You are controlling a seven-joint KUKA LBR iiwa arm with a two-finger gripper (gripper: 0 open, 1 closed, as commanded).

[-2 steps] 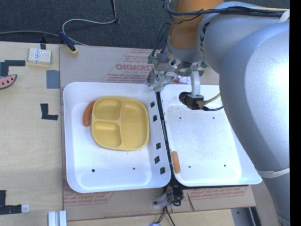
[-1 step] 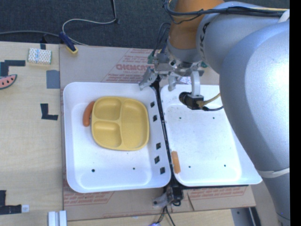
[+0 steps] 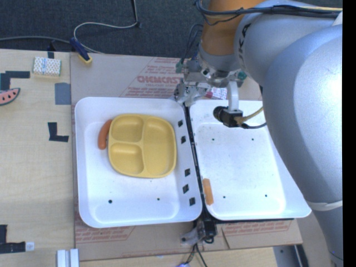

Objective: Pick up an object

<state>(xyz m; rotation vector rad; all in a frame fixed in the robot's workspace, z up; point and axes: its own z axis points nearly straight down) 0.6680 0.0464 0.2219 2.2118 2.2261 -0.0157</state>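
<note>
From where I stand, two shallow white bins sit side by side on the bench. The left bin (image 3: 89, 204) holds a yellow divided plate (image 3: 142, 145) lying flat in its upper half, three compartments showing. Touching the plate's rim at its nine o'clock is a small orange sausage-shaped piece (image 3: 103, 135), lying roughly upright in the view.

The right bin (image 3: 250, 199) has a second orange piece (image 3: 207, 191) at its seven o'clock corner, tight against the wall it shares with the left bin — well apart from the arm. The bin floor is speckled with small dark marks.

The grey arm (image 3: 300, 65) comes in from three o'clock, its orange band (image 3: 228, 7) high at twelve o'clock. The gripper (image 3: 192, 93) hangs over the top end of the divider between the bins, at about eleven o'clock of the right bin. Whether it is open or closed I cannot tell; no object is visible in it. A black cable fitting (image 3: 228, 115) hangs just beside it over the right bin.

Out at nine o'clock on the wooden bench lies a watermelon-slice toy (image 3: 10, 96) — and above it a small patterned block (image 3: 47, 67).
</note>
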